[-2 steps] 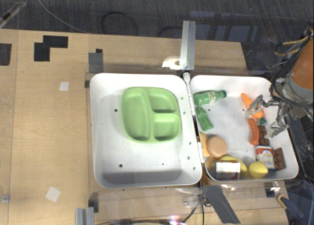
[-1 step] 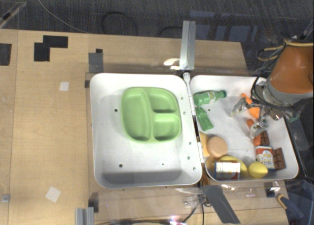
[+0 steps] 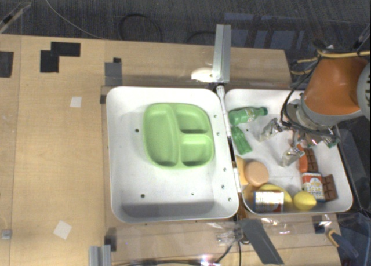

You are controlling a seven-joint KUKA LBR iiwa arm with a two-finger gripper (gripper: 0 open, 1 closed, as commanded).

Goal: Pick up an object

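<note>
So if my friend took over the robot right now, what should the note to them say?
Gripper: over the right bin, fingers open with nothing between them.
Right bin holds a green bottle, a green packet, a round tan piece, a can, a lemon and a chocolate bar.
Left bin holds a green divided tray.
Done: nothing picked up yet.
Left: close on one object and lift it.
</note>
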